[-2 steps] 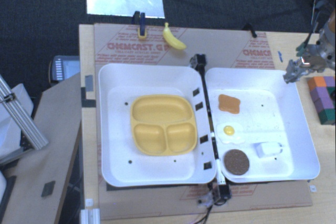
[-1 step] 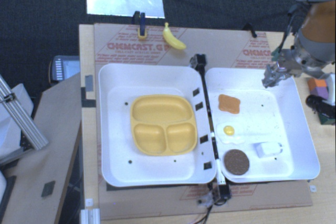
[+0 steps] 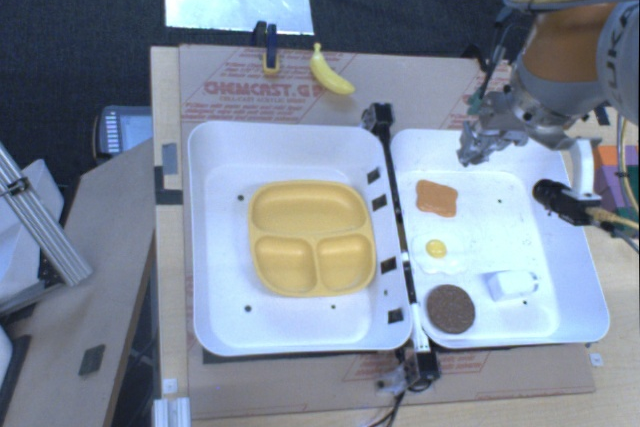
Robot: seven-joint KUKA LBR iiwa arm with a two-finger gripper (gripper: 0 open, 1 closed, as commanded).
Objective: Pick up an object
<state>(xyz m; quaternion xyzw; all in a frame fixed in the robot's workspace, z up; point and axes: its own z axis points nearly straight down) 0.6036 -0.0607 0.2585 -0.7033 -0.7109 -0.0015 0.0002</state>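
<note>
1. The orange toast-shaped piece (image 3: 437,198) lies flat in the right bin (image 3: 575,310), toward its back half, and looks the nearest candidate for the pick; that is a judgement, since the task names no one object.
2. The gripper (image 3: 472,152) hangs over the bin's back left part, just up and right of that piece, nothing between its tips. Whether the jaws are spread or pressed together cannot be told from here.
3. Below the toast sits a fried egg toy (image 3: 438,252), white with a yellow yolk, flat and thin, probably hard to pinch.
4. Further forward, a brown round patty (image 3: 451,308), matte and thick-edged, and beside it a small white block (image 3: 513,284), pale against the bin floor.
5. Across the divider, the left bin (image 3: 215,215) carries a yellow compartment plate (image 3: 311,237), smooth plastic, three wells, likely a drop-off spot.
6. Behind the bins, a yellow banana (image 3: 330,74) rests on the cardboard, out of play.
</note>
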